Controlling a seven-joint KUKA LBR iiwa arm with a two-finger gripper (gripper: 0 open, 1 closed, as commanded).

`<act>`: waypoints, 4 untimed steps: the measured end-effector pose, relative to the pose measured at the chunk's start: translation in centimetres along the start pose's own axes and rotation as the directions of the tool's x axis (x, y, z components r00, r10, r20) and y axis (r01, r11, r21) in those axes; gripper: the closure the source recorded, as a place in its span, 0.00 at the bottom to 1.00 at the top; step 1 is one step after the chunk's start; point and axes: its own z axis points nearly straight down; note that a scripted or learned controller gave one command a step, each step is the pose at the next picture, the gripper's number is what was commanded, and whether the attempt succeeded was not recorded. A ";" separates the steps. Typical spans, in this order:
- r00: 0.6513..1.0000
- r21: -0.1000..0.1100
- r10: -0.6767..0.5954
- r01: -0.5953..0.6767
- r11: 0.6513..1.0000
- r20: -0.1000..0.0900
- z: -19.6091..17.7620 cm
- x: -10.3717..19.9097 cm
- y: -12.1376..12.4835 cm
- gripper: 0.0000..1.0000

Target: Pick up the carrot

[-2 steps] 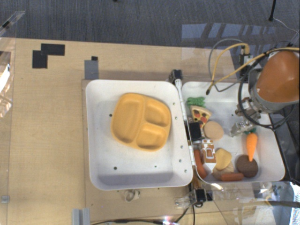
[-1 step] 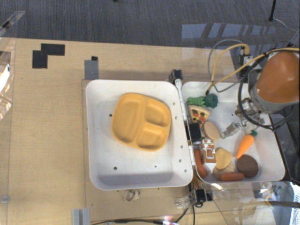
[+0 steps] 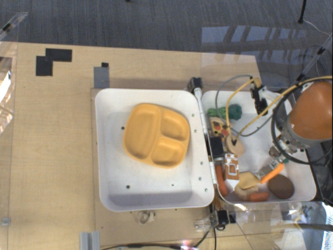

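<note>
The carrot (image 3: 272, 173), a short orange stick, lies slanted in the right white bin (image 3: 260, 139) near its front right corner, just above a brown rounded object (image 3: 282, 187). My gripper (image 3: 271, 161) hangs low in this bin under the grey arm with its orange band (image 3: 312, 112). Its tip sits right at the carrot's upper left side. The wrist and cables hide part of the gripper.
The right bin also holds a green item (image 3: 227, 112), flat round biscuits (image 3: 235, 146), a reddish sausage (image 3: 220, 180), a beige lump (image 3: 248, 181) and an orange-red piece (image 3: 258, 196). A yellow divided plate (image 3: 156, 134) lies in the left bin (image 3: 114, 191).
</note>
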 end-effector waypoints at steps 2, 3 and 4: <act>0.780 0.000 -0.626 0.626 0.780 -0.003 -10.3 -0.8 3.0 0.00; 0.724 0.002 -0.689 0.689 0.724 0.008 -4.7 -0.4 4.1 0.00; 0.726 0.001 -0.688 0.688 0.726 -0.011 -15.9 0.1 3.5 0.00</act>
